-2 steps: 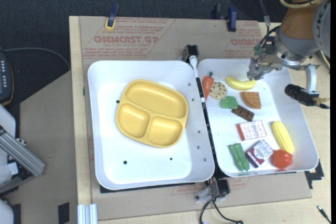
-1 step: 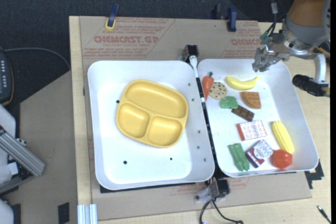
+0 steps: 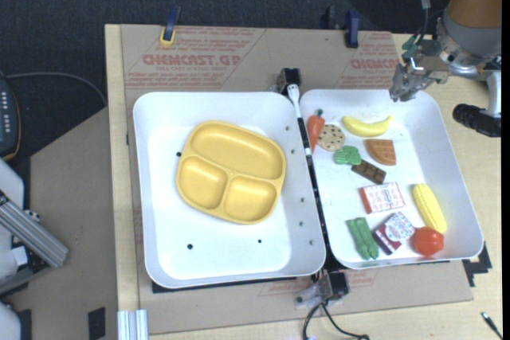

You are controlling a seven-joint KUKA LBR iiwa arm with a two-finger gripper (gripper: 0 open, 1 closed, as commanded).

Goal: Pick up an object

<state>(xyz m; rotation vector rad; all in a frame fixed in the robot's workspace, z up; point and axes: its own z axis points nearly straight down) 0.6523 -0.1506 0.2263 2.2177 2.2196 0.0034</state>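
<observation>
At the right bin's (image 3: 458,171) one-o'clock corner your gripper (image 3: 406,87) hangs with nothing in it, jaw gap I cannot tell, so drop toward the banana (image 3: 366,124) at its seven o'clock and straddle its narrow width.

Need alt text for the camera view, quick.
The end effector hovers over the far right corner of the right bin, which holds toy food including a banana and tomato. The left bin holds a yellow divided plate.

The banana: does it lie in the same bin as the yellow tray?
No, the banana lies in the right bin, while the yellow tray sits in the left bin.
</observation>
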